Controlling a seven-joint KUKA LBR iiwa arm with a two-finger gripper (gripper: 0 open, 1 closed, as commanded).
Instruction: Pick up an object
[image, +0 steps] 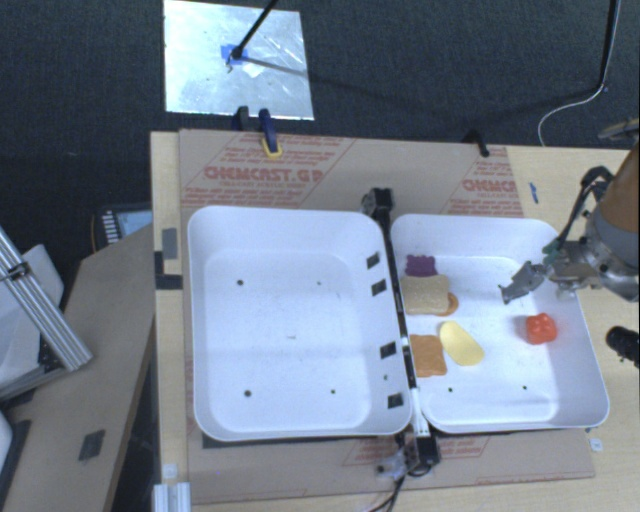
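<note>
The right bin (575, 400) holds several small toy foods. A purple piece (421, 266) lies by the divider, with a tan bread slice (426, 293) just below it. Lower down are an orange-brown slab (428, 355) and a yellow oval (461, 343). A red piece (540, 328) sits near the bin's right side. My gripper (540, 289) hangs over the right bin's upper right part, just above the red piece. It is open and nothing is between its fingers. One grey finger (516, 286) points down-left.
The left bin (205, 330) adjoins the right one along a black-clipped divider (390, 300). Both rest on a cardboard sheet (270, 170). A cable (575, 100) runs at the upper right. An aluminium frame (35, 310) stands at the far left.
</note>
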